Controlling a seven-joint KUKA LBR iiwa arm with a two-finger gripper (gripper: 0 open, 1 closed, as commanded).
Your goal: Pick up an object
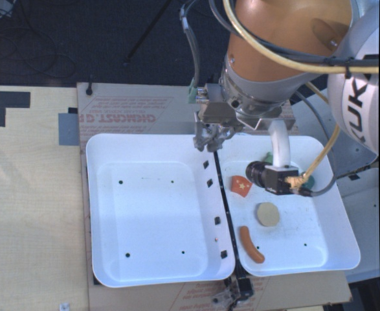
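Note:
My gripper (211, 140) hangs over the far end of the divider between the two bins, under the big orange wrist band. Nothing shows in it. In the right bin (332, 238) lie a small red block with a yellow star (241, 186), a round beige disc (267, 214) and an orange sausage-shaped piece (251, 244). The red block lies a little in front of the gripper and to its right. A green object (268, 157) peeks out from behind the arm's white tube, mostly hidden.
The left bin (105, 206) sits beside the right one, with a black-tabbed divider (219, 212) between them. A black cylindrical unit (272, 176) with a yellow cable hangs from the arm over the right bin. Cardboard (138, 112) lies beneath both bins.

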